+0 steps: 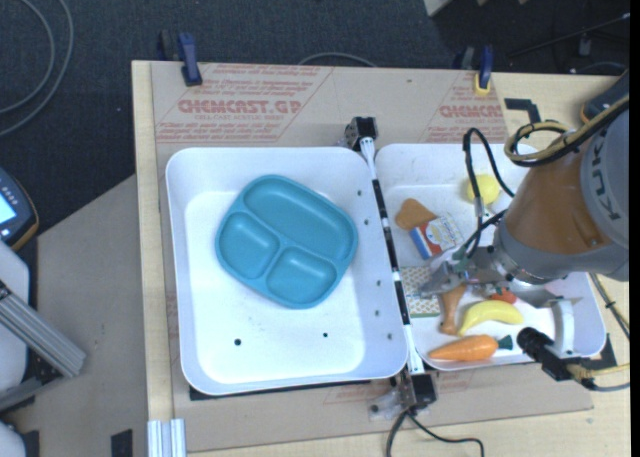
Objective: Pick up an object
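arm: reaching from right | tool: lowered

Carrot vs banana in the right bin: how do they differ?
The carrot is orange; the banana is yellow. The carrot lies closest to the bin's near rim, while the banana sits just above it, nearer the arm. The carrot looks nearly straight and tapered; the banana is curved. Both are small toy foods lying flat in the right bin, roughly side by side.
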`<state>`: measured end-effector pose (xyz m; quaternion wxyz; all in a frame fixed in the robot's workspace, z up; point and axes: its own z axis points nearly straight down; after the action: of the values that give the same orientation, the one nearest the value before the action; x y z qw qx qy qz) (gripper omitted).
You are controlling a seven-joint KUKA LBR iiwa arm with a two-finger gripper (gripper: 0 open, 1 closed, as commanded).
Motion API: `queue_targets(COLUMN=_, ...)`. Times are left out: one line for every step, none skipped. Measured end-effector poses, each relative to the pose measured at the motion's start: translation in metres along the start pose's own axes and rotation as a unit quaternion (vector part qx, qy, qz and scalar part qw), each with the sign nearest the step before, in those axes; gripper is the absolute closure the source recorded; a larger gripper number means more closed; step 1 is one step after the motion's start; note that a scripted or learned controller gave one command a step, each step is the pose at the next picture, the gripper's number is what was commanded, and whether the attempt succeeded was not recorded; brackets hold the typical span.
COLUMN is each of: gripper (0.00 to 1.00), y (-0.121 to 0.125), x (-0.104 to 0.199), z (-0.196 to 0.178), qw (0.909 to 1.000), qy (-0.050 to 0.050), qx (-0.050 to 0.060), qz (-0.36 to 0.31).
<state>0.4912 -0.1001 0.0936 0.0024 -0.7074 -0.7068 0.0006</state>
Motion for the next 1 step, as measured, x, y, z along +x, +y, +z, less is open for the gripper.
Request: queue_targets(gripper=1.00, y=0.0030, x=-0.0022, z=-0.0135, qw=1.0000, qy=-0.002, qx=-0.004, qz=0.000)
